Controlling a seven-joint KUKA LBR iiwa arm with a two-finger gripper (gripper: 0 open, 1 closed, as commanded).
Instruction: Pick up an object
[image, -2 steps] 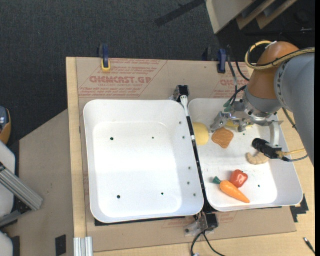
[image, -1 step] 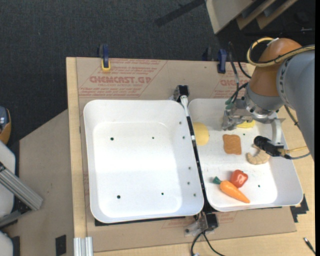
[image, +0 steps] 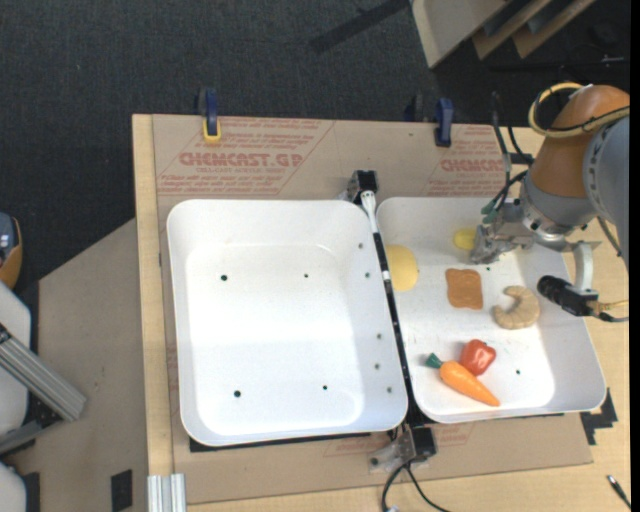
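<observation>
My gripper (image: 487, 247) hangs low over the back of the right bin (image: 560, 395), on the grey arm with the orange band that comes in from the right. Just left of its tips lies a small yellow piece (image: 463, 239), partly hidden by the gripper. In the same bin sit a pale yellow round object (image: 401, 268) against the left wall, a tan toast-like square (image: 464, 288), a beige curved pastry (image: 516, 308), a red pepper (image: 479, 356) and an orange carrot (image: 466, 381) with a green top. I see nothing between the fingers.
The left bin (image: 200, 300) lies beside the right one, with a black divider rail (image: 385, 300) between them. Both rest on a cardboard sheet (image: 300, 150) clamped by blue clips at the back. A black cable connector (image: 567, 295) hangs from the arm over the right bin's edge.
</observation>
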